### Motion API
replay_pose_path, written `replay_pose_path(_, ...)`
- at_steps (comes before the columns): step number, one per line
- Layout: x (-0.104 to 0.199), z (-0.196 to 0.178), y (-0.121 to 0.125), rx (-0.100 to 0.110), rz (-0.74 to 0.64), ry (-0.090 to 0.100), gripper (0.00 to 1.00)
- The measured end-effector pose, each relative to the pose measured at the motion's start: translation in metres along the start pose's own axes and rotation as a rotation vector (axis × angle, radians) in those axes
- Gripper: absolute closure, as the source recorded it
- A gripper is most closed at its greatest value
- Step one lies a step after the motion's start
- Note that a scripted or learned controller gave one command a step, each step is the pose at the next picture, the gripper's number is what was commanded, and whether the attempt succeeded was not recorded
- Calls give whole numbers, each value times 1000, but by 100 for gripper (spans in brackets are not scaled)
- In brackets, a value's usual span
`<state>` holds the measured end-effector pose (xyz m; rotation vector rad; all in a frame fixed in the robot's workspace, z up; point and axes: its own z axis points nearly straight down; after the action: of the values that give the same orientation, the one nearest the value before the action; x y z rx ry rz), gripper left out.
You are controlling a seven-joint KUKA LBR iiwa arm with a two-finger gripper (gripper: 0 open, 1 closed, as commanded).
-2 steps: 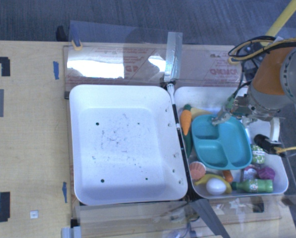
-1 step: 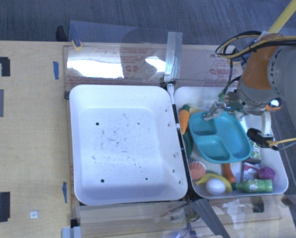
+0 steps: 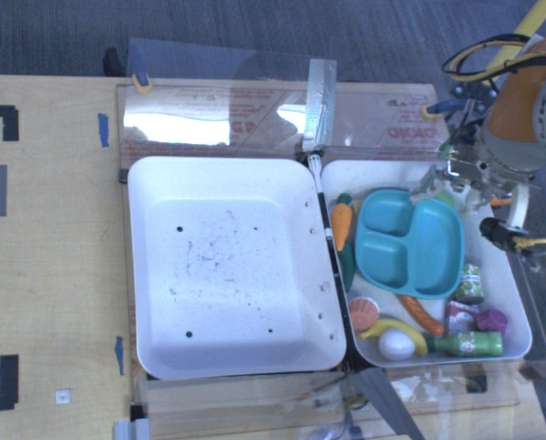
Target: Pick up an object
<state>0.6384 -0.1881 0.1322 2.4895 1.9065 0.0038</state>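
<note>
The left bin [image 3: 227, 264] fills the middle of the frame, its white floor marked with faint scuffs and a few dark dots. The right bin [image 3: 520, 324], at the right, holds the toys. Biggest among them is the blue divided plate [image 3: 410, 243], a three-part tray lying tilted in the bin's upper middle. An orange carrot [image 3: 343, 224] lies along the plate's left edge, and a second carrot [image 3: 421, 313] sits just below the plate. Along the bin's lower edge lie a yellow banana [image 3: 397, 329], a white egg [image 3: 398, 345] touching it and a green bottle [image 3: 470, 343]. My gripper [image 3: 456, 183] hangs at the upper right, just above the plate's upper right corner; I cannot tell how it is set.
</note>
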Motion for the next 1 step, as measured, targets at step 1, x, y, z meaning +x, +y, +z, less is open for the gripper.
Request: replay_pose_path(1, 46, 22, 3, 4, -84, -13, 0)
